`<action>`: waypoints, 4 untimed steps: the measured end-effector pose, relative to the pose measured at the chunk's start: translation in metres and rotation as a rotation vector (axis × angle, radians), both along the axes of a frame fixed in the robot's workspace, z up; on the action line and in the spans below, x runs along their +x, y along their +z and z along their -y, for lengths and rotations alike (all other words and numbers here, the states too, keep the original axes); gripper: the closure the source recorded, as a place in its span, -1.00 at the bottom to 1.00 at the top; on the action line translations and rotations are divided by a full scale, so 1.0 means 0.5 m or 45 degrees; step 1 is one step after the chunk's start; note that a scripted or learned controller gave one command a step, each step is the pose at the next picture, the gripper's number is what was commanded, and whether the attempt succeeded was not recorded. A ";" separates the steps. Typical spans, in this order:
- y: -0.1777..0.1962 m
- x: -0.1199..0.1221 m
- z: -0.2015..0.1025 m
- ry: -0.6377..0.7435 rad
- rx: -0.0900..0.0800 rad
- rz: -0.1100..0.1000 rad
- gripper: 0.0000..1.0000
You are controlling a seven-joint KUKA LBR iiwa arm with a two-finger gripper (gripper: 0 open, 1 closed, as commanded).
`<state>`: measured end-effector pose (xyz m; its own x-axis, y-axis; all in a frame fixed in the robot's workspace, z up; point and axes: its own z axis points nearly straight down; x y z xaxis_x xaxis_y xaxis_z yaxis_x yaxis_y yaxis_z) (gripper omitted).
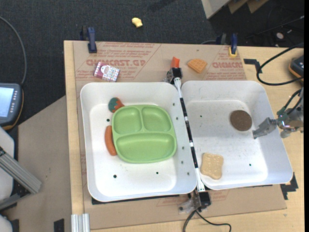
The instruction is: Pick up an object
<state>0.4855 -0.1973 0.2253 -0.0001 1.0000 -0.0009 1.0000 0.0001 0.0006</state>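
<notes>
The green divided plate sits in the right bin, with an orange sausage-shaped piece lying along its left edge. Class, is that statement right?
Not quite. The camera view shows the green divided plate in the left bin, not the right one. The rest holds: the orange sausage-shaped piece lies along the plate's left edge.

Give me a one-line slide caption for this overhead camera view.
Gripper hovers beside a brown disc in the right bin; green divided plate sits in the left bin.

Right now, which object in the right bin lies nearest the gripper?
The brown round disc, just left of the gripper. The tan cracker lies farther, near the front.
</notes>
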 end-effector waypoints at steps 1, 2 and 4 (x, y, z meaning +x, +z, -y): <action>-0.132 0.129 0.055 0.003 -0.004 0.003 -1.00; -0.288 0.223 0.040 0.009 0.015 -0.002 -1.00; -0.136 0.191 -0.084 0.006 0.002 0.002 1.00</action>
<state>0.5810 -0.1554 0.1570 -0.0051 1.0000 0.0010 1.0000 0.0051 0.0020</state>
